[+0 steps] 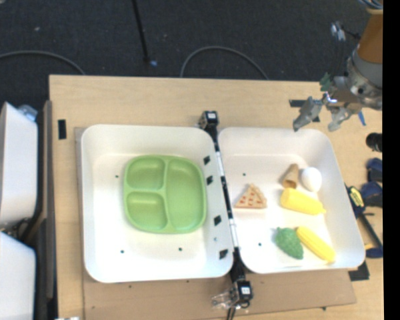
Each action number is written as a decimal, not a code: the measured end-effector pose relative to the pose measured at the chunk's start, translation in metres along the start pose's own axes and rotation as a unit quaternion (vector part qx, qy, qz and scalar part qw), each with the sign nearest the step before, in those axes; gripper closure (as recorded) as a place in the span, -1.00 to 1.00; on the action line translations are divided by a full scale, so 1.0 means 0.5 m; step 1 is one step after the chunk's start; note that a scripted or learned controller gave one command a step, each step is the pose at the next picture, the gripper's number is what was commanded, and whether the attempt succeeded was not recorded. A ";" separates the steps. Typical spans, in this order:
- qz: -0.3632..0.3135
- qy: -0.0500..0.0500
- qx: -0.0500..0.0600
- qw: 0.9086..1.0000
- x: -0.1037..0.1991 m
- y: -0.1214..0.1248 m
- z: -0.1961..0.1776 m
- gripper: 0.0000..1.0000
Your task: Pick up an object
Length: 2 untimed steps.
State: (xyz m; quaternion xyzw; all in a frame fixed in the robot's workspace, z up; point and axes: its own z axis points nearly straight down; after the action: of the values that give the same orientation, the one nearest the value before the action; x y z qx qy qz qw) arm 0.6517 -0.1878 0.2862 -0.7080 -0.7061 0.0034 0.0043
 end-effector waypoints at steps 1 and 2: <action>-0.001 -0.001 -0.007 1.000 0.001 0.004 -0.017 -1.00; -0.001 -0.002 -0.005 1.000 -0.009 0.017 0.073 -1.00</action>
State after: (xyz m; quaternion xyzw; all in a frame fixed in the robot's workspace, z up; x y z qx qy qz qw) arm 0.6600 -0.1922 0.2499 -0.7075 -0.7068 0.0011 -0.0004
